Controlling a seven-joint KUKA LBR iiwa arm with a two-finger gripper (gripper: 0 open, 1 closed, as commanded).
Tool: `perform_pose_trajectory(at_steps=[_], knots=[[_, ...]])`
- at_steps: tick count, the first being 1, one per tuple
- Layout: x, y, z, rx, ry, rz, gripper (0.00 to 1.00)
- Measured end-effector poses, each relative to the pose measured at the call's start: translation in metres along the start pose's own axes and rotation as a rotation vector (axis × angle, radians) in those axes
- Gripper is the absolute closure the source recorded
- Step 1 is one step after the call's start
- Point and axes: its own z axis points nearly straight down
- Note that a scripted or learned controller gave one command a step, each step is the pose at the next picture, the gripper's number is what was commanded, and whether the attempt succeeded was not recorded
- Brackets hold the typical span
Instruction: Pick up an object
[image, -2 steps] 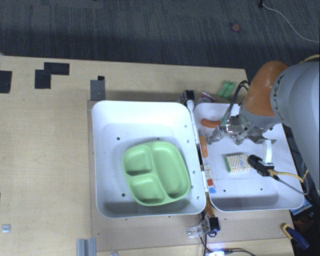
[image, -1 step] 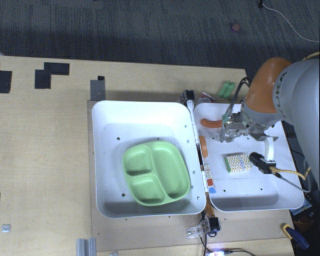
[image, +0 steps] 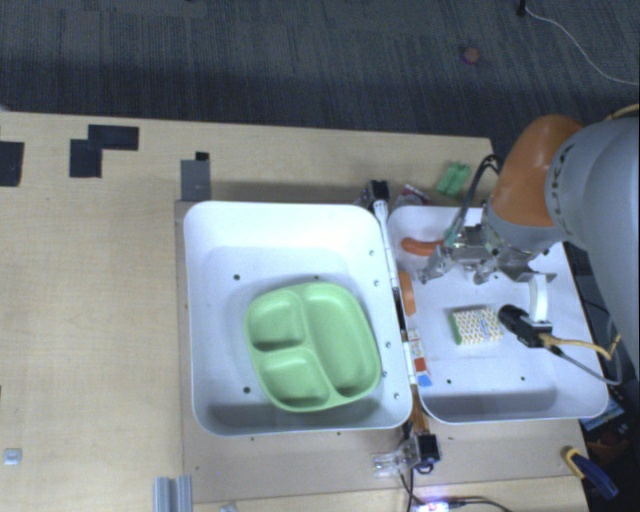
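While the gripper (image: 462, 265) was held over the far part of the right bin (image: 500, 395), the approach step was judged to be in hand. Whether it was open or closed could not be told. A descent onto one item would be called for next. A speckled pad (image: 475, 325), pale, flat and rectangular, was seen just near of the gripper. An orange item (image: 420, 245) lay to its left.

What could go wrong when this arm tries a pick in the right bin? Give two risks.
1. The orange item lies close to the right bin's far-left corner, so the gripper may strike the wall.
2. The small speckled pad lies flat on the floor; the gripper may well slip over it.
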Motion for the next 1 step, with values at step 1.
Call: perform_pose_trajectory(at_steps=[1], knots=[[0.0044, -0.0509, 0.0107, 0.005, -0.001, 0.006, 0.0]])
